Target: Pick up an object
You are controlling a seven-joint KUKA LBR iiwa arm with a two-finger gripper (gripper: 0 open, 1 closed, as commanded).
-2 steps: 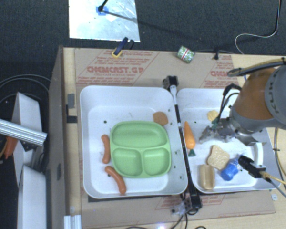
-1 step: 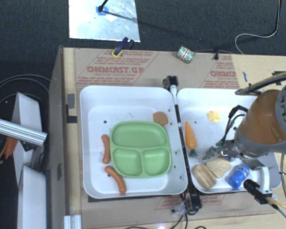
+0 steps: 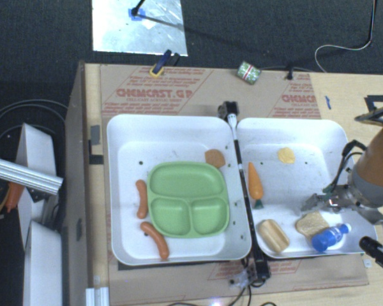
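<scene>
The right bin (image 3: 319,136) holds an orange carrot (image 3: 255,182) by its left wall, a yellow chip (image 3: 285,155) near the back, a tan bread roll (image 3: 273,235) at the front, a brown toast slice (image 3: 312,223) and a blue bottle (image 3: 330,236) lying at the front right. My gripper (image 3: 320,201) reaches in from the right and hovers low just behind the toast slice. Nothing is visibly held. The arm's grey wrist and orange band (image 3: 376,171) hide the bin's right wall.
The left bin (image 3: 127,145) holds a green divided plate (image 3: 189,198), two sausages (image 3: 141,199) (image 3: 156,240) and a brown round piece (image 3: 214,158). A divider rail (image 3: 240,171) runs between the bins. A small green can (image 3: 248,72) and cables lie on the cardboard behind.
</scene>
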